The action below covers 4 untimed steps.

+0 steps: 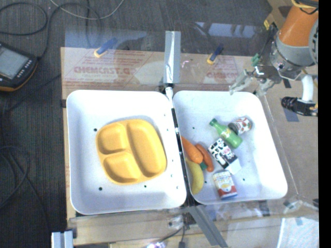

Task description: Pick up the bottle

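Note:
The green bottle (226, 134) lies on its side in the right bin (261, 187), cap pointing to the upper left. A small red and white can (242, 124) touches its right end. My gripper (252, 84) hangs over the far rim of the right bin, well beyond the bottle and a little to its right. Its fingers are spread open with nothing between them.
A black and white carton (222, 153), two carrots (192, 150), a banana (196, 176) and a red and white box (225, 184) crowd the right bin below the bottle. The left bin (83, 190) holds a yellow divided tray (132, 150).

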Motion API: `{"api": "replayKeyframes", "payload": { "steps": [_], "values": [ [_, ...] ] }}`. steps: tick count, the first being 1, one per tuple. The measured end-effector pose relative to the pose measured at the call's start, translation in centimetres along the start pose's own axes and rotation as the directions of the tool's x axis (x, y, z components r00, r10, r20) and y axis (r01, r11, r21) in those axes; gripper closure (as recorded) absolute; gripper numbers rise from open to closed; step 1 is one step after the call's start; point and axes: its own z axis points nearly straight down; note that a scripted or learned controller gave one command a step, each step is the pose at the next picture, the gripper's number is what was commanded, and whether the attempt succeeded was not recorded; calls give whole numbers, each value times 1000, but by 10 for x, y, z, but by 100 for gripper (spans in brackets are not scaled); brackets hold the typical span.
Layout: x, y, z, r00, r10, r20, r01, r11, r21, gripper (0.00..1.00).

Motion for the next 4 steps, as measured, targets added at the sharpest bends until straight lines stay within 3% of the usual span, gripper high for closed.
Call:
{"api": "replayKeyframes", "payload": {
  "steps": [1,2,3,4],
  "values": [
    [50,12,-29,995,-98,5,98,995,-1,0],
    [63,-41,110,978,-209,1,209,978,0,0],
    [30,-60,158,974,-226,2,226,974,-4,0],
    [30,-59,148,974,-225,3,226,974,-7,100]
  ]
}}
